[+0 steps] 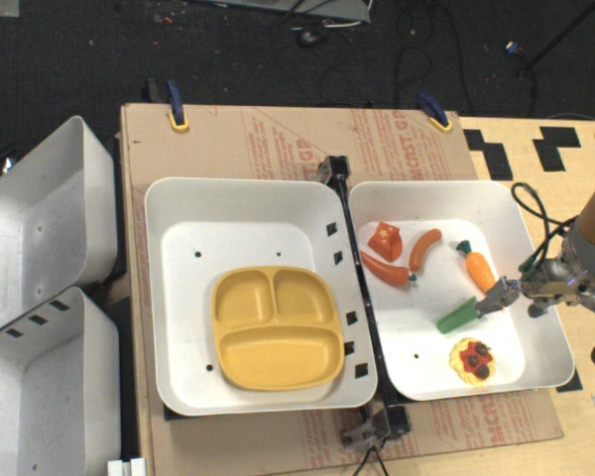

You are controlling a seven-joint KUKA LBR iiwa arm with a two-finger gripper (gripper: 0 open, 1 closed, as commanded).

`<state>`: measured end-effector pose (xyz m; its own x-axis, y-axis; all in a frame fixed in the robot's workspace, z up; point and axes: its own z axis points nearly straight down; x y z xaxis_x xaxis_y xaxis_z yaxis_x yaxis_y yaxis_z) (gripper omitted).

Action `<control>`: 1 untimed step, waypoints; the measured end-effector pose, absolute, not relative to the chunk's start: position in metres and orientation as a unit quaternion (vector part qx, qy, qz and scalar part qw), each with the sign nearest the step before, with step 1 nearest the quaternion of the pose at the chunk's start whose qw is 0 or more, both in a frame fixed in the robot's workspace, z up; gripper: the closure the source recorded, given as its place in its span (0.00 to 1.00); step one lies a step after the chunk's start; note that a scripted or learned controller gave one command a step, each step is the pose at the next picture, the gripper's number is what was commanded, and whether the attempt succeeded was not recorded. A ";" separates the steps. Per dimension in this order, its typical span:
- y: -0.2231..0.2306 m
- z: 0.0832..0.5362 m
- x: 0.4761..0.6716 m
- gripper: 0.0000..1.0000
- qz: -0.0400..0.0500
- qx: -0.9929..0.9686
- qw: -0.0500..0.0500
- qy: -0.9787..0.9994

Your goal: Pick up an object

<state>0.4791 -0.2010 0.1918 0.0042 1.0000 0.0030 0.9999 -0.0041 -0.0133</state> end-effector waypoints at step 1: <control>-0.200 0.198 0.483 0.00 0.000 -0.707 0.000 -0.707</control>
